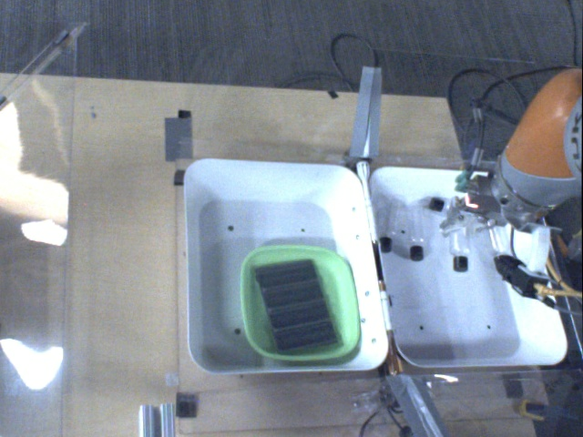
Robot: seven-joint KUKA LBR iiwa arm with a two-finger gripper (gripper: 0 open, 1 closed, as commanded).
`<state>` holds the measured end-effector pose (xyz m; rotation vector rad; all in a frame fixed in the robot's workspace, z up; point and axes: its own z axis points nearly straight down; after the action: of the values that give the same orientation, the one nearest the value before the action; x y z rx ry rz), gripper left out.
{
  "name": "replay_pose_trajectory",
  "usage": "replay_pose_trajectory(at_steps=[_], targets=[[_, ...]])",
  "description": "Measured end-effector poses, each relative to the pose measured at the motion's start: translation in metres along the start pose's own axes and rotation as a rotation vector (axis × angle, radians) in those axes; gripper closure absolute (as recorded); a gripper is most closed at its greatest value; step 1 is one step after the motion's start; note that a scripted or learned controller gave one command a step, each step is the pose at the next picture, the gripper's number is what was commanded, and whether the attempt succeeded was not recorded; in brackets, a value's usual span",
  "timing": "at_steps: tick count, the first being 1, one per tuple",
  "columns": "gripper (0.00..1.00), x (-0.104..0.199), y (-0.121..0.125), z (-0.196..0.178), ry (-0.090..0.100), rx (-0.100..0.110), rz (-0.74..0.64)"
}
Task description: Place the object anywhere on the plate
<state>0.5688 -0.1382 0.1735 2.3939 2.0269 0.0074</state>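
While ribbed, dark block (293,306) on square green plate (341,271)

A robotics lab: wooden bench (109,271), two white bins (205,244), loose cables (351,48) (bare, functional setup).

Two bins, left (209,271) and right (537,335), of smooth white plastic with a soft sheen. Plate (342,285): light green plastic, smooth, slightly glossy at the rim. Object (294,306) on it: dark grey, matt, ribbed across its top. Surface (109,271): pale wood-look board, partly under a reflective clear sheet. Upright post (367,116) between the bins: dull grey metal. Arm band (544,144): orange, glossy. Floor (228,25): dark, finely textured.
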Motion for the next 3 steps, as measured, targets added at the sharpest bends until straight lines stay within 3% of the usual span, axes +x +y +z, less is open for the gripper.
replay_pose_trajectory(at_steps=[1,2,3], targets=[[1.00,0.011,-0.053,-0.017,0.000,0.002,-0.013],[1.00,0.097,-0.091,-0.011,0.001,0.005,-0.063],[1.00,0.098,-0.089,-0.021,0.002,0.000,-0.064]])
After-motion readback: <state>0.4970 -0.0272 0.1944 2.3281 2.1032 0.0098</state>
